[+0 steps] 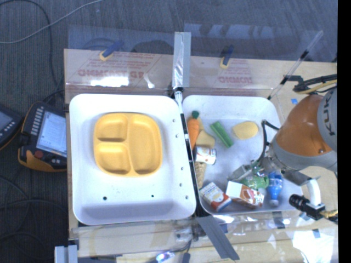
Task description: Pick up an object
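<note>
The right bin holds a pile of small items. An orange carrot lies along its left wall, with a green block and a pale yellow rounded piece behind it. A small white can sits near the carrot. At the front lie a red-and-white carton, a red-and-white box and a blue-capped bottle. My gripper is down in the bin's right half, just above the box and bottle, amid green and silvery wrapping.
The left bin carries a yellow divided plate. A metal divider stands between the bins at the back. The arm's orange band overhangs the right bin's right rim. A teach pendant lies on the floor to the left.
</note>
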`<state>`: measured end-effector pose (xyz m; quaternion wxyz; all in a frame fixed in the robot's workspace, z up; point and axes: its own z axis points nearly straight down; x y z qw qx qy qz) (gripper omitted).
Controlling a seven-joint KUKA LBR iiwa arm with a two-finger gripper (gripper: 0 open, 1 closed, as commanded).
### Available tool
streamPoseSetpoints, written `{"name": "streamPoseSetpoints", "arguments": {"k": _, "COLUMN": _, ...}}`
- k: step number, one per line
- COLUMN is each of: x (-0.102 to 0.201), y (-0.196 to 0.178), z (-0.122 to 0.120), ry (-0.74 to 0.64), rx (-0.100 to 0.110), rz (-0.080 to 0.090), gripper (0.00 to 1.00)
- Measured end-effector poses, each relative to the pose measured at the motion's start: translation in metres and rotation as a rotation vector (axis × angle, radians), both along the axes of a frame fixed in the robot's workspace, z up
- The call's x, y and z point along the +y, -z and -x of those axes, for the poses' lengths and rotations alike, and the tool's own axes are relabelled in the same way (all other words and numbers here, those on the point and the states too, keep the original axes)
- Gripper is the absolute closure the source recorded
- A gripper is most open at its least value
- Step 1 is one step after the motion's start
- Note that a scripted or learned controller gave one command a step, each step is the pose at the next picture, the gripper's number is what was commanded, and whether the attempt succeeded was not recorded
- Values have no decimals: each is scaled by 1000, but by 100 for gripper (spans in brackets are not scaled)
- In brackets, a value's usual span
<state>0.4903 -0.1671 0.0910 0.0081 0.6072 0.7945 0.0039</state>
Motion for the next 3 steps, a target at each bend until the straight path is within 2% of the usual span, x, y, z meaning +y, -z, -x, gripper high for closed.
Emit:
{"name": "streamPoseSetpoints", "arguments": {"k": 1, "x": 8, "y": 1, "z": -29, "ry": 263, "rx": 9, "rz": -5, "gripper": 0}}
{"name": "streamPoseSetpoints", "arguments": {"k": 2, "x": 63, "y": 2, "z": -145, "ry": 461, "rx": 4, "rz": -6, "gripper": 0}}
{"name": "streamPoseSetpoints", "arguments": {"k": 3, "x": 63, "y": -6, "z": -145, "ry": 456, "rx": 8, "rz": -1, "gripper": 100}}
